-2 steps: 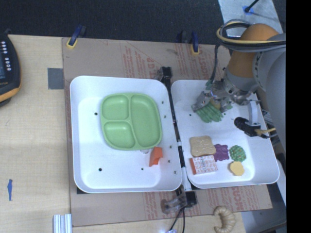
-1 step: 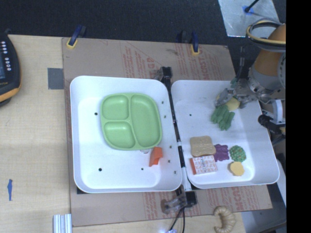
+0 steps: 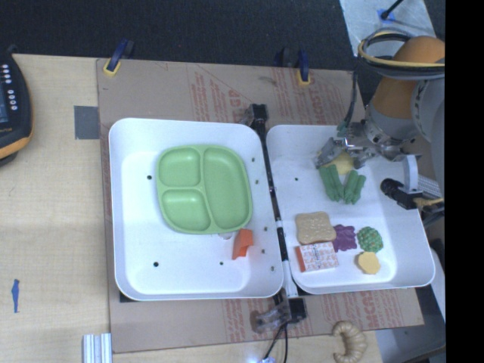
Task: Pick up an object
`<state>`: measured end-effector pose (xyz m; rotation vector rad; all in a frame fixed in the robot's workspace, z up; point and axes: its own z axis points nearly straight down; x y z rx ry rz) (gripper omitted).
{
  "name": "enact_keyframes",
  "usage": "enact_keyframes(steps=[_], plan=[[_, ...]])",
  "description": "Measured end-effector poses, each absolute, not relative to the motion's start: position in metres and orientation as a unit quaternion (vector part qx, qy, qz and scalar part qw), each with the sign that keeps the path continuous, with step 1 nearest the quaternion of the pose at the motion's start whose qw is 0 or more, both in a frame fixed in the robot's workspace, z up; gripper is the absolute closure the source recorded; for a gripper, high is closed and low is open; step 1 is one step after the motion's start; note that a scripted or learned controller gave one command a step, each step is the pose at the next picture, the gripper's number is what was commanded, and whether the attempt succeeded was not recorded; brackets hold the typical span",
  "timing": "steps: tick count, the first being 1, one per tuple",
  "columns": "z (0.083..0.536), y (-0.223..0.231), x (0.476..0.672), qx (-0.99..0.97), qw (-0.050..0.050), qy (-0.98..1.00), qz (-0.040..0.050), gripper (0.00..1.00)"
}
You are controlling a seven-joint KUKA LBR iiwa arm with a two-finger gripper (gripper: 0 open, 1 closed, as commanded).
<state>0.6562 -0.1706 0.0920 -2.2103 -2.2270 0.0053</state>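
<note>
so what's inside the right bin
In the right bin: green beans beside a small yellow piece under the gripper, a toast slice, a red-and-white packet, purple grapes, broccoli and a yellow chunk. The gripper covers whatever lies beneath it.

Two bins sit side by side on the tabletop (image 3: 53, 225). In the left bin (image 3: 132, 271) a divided plate (image 3: 204, 189) lies toward the back, with a small block (image 3: 243, 243) just in front of its right corner. In the right bin (image 3: 408, 267) a bean bundle (image 3: 342, 184) lies at the back beneath the claw (image 3: 346, 148). Nearer the front lie a cracker (image 3: 314, 227), a packet (image 3: 316, 257) in front of it, then grapes (image 3: 345, 237), a broccoli piece (image 3: 370, 239) and a small round piece (image 3: 368, 263) to the right.
</note>
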Motion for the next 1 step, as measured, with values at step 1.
enact_keyframes(steps=[1], plan=[[0.0918,-0.1202,0.6451,-0.704,0.002,-0.71,0.0015,0.0]])
